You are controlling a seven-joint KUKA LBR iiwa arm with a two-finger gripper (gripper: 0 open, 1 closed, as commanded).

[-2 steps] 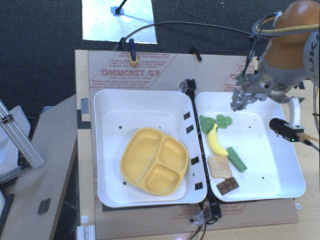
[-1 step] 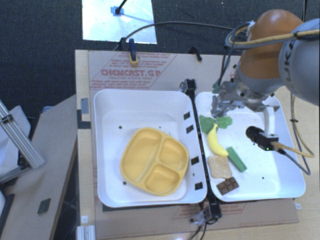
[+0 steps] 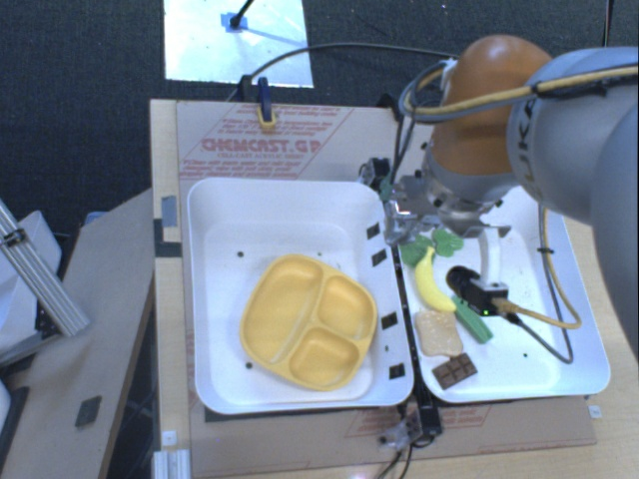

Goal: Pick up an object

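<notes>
Camera view, gripper [image 3: 424, 234] over right bin's [image 3: 579, 362] inner edge, its state impossible to tell, banana [image 3: 431, 283] just beside it among green pieces [image 3: 446, 239], toast [image 3: 437, 332] and chocolate [image 3: 454, 370], yellow tray [image 3: 308, 319] in left bin [image 3: 215, 297].

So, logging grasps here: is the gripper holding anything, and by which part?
Cannot tell. The gripper sits right above the banana and a green piece in the right bin, and the wrist hides any hold.

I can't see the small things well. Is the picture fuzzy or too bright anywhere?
Camera view: slightly soft all over, the arm blurriest; the sheet at the top is washed out white; the bins look bright, yet the tray is easy to see.
</notes>
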